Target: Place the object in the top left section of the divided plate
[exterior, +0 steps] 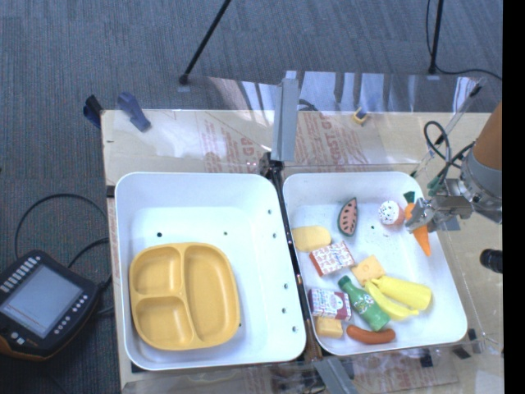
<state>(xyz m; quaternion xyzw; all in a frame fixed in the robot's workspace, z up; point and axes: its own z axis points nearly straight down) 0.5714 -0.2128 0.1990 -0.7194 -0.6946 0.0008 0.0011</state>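
Observation:
A yellow divided plate [184, 295] lies in the left bin [205, 199], with two small sections on its left and one long section on its right; all three are bare. My gripper [426, 212] hangs over the right edge of the right bin [328, 189]. It sits directly over an orange toy carrot [423, 240], whose green top pokes out to its upper left and whose orange tip points down to the lower right. The gripper body hides the middle of the carrot.
The right bin holds several toy foods: a watermelon slice [349, 217], a white speckled ball [389, 213], a red-white box [331, 258], a banana [402, 294], a green bottle [365, 302] and a sausage [371, 335]. A pendant [41, 302] lies on the floor at left.

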